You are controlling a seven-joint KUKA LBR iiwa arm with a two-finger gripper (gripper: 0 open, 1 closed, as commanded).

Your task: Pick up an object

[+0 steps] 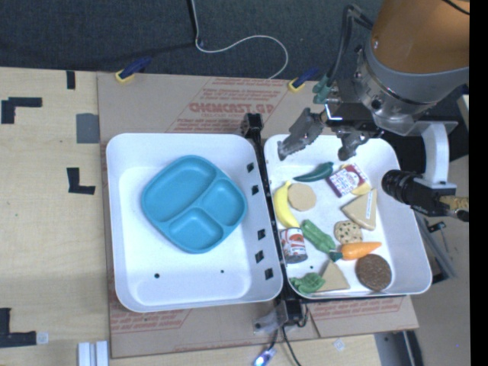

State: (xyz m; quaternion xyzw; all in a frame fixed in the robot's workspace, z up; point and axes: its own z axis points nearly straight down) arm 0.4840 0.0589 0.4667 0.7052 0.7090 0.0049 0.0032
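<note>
The grey two-finger hand (322,138) is hovering released, fingers spread, above the shallow white right bin (408,227); the cardboard lettering is illegible.

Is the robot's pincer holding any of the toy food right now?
No, nothing is held. The pincer is open above the far end of the right bin, with nothing between its fingers. The toy food, like the banana, lies in the bin.

A wooden bench (46,227) is carrying a sheet of cardboard (221,105). Two white bins, the left bin (126,227) and the right bin (404,227), are sitting side by side on the cardboard.
</note>
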